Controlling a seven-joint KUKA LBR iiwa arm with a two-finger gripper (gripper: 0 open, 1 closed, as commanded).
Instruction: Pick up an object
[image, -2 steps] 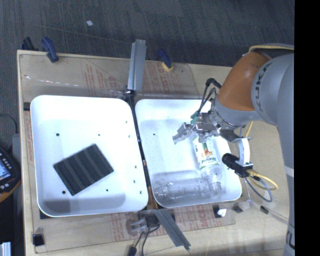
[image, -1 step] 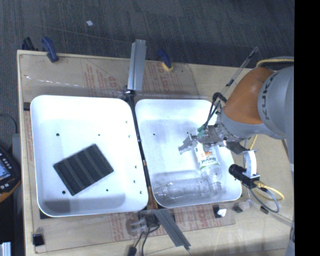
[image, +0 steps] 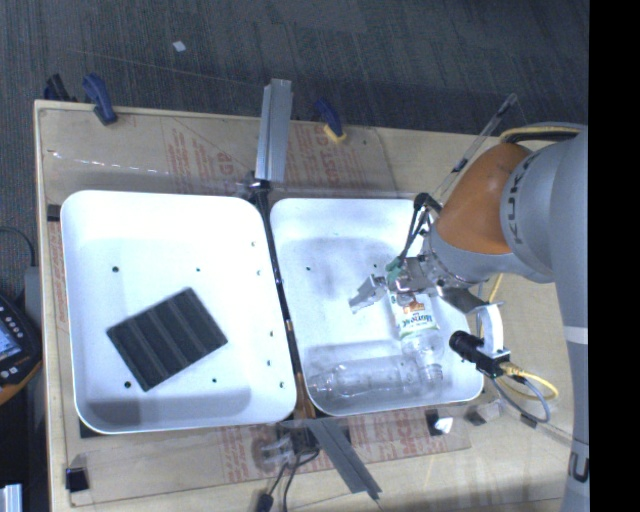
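Camera view shows two white bins side by side. The left bin (image: 90, 240) contains a dark ribbed pad (image: 166, 337) lying flat and turned at a slant. The right bin (image: 320, 230) contains a clear plastic bottle (image: 375, 378) on its side along the near wall, and a small labelled bottle (image: 415, 325) whose long axis runs roughly near to far. The gripper (image: 392, 283) is just at its far end; whether it grips is impossible to tell.

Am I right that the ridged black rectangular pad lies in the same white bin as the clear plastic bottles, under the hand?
Not quite. The camera view shows the ridged black rectangular pad alone in the left white bin; the clear plastic bottles lie in the right white bin, under the hand.
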